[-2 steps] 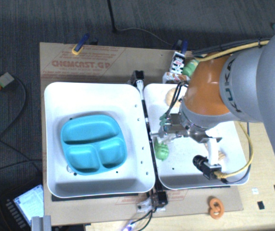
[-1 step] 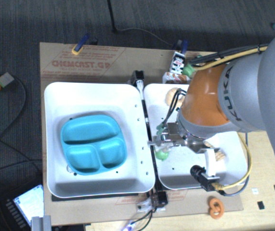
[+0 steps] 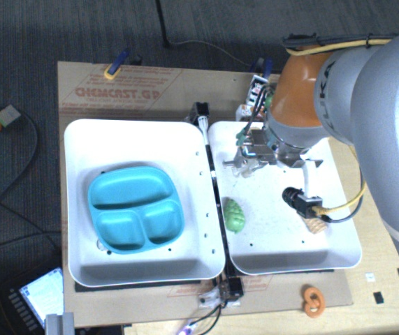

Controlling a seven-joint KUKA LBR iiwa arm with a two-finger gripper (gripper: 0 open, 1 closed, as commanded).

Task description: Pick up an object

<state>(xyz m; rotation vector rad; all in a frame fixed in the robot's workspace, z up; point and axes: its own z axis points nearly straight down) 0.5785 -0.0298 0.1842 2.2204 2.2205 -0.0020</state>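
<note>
1. One gripper point(image 3: 244, 160) hung low over the far left part of the right bin point(image 3: 339, 257); could not tell its state from this angle, nothing seen in it.
2. Carried by the grey arm point(image 3: 367, 82) with its orange band point(image 3: 300, 93), reaching in from the right.
3. Lay near the right bin's left wall, nearer the camera than the gripper and apart from it: a green object point(image 3: 234, 215), long axis running roughly front to back, slightly tilted; ends too alike to tell a heading.
4. Rested toward the same bin's right side: a small tan object point(image 3: 316, 224).
5. Sat in the left bin point(image 3: 80, 138): a blue divided tray point(image 3: 136, 208).
6. Read on the cardboard sheet point(image 3: 150, 89) behind the bins, in faded red letters: something like "CHEMCAST GP".
</note>
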